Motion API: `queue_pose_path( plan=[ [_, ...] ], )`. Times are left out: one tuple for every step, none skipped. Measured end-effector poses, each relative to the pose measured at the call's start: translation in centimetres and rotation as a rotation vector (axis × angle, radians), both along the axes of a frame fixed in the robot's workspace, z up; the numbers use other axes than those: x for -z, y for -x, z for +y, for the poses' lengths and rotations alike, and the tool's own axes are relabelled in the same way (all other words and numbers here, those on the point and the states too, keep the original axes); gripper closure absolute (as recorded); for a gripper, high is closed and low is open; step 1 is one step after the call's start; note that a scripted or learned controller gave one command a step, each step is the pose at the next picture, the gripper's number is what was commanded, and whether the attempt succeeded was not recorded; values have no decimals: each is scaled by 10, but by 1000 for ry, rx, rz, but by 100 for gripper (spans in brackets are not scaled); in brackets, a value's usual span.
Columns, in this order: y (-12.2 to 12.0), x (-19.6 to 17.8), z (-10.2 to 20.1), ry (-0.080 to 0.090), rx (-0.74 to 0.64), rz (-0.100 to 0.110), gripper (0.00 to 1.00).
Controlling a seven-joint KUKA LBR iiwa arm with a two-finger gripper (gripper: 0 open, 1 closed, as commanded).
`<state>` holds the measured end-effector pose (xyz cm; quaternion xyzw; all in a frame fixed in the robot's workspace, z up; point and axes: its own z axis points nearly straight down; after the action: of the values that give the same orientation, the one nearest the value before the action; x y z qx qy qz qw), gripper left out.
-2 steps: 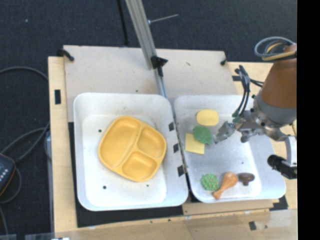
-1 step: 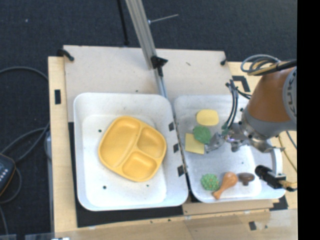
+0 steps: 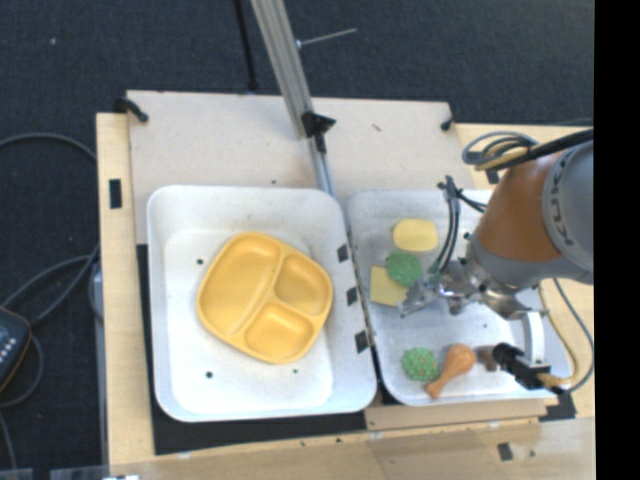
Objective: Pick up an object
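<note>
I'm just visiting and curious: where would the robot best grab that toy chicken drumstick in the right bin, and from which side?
Probably the drumstick is best gripped across its thin bone end, from straight above. It lies flat and slanted, fat end upper right, narrow shaft pointing lower left near the bin's front wall. The green piece sits close beside it, so fingers should close across the shaft.

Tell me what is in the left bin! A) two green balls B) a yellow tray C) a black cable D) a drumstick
B: the yellow tray with three sections lies alone in the left bin; the drumstick and green pieces lie in the right bin.
</note>
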<state>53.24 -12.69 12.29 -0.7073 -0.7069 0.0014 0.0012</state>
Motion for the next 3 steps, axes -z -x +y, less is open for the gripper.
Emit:
queue_pose_path(
  plan=[
    [-2,-14,-2,1,5,-9,100],
    [3,-66,4,2,-4,-11,100],
    [2,-131,2,3,-3,-14,100]
  ],
)
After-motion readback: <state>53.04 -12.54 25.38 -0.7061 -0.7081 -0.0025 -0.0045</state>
